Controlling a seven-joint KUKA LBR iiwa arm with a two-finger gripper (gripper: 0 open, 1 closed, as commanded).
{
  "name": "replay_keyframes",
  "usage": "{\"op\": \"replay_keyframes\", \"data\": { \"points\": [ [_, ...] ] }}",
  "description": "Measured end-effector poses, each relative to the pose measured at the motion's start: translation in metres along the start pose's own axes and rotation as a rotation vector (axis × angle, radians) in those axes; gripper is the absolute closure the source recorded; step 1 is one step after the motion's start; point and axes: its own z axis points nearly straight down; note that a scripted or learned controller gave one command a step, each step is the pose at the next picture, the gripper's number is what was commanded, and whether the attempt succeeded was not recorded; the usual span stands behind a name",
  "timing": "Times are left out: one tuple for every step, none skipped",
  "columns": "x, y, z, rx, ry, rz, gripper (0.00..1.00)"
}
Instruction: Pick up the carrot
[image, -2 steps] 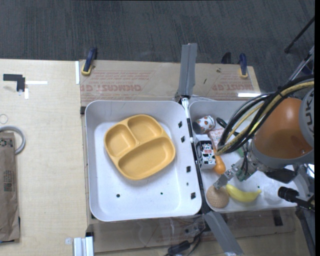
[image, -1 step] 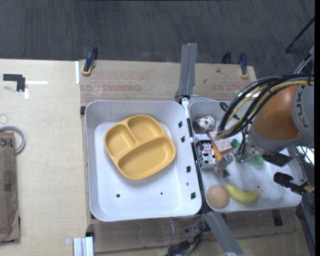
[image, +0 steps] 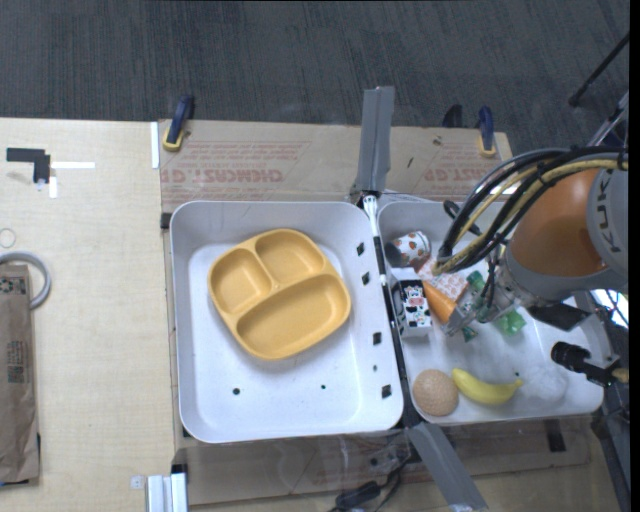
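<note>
1. Step in hand: the approach. You see the gripper (image: 466, 322) lowered into the right bin (image: 590, 398), near that bin's left wall and toward its far half, with the grey arm (image: 560, 235) and its cable bundle crossing above.
2. Hand state: you cannot tell how far the hand is parted, nor whether anything is caught in it; wrist, cables and clutter mask its tip.
3. Task object: the carrot (image: 440, 298) lies in the right bin, close to its left wall, just beside the gripper on the wall side. It reads as a short orange wedge, smooth and probably hard plastic. Contact with the gripper cannot be confirmed.
4. Next move, as a judgement: you should centre the hand over the carrot's width, close on it, and lift straight up. The tapered, slick body may slip out of a grasp taken near its narrow end.
5. Neighbours in the right bin: a small black-and-white box (image: 415, 307) touching the left wall beside the carrot; a round white-and-brown item (image: 409, 246) toward the far-left corner; green pieces (image: 510, 322) under the wrist; a matte tan egg (image: 435, 392) and a curved yellow banana (image: 485, 386) along the near edge.
6. Left bin (image: 290, 410): a glossy yellow three-compartment plate (image: 280, 293), rounded in outline, sits near its centre with nothing on it.
</note>
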Motion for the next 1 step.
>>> {"op": "replay_keyframes", "data": {
  "points": [
    [0.0474, 0.0938, -0.0917, 0.000, 0.000, -0.055, 1.00]
  ]
}}
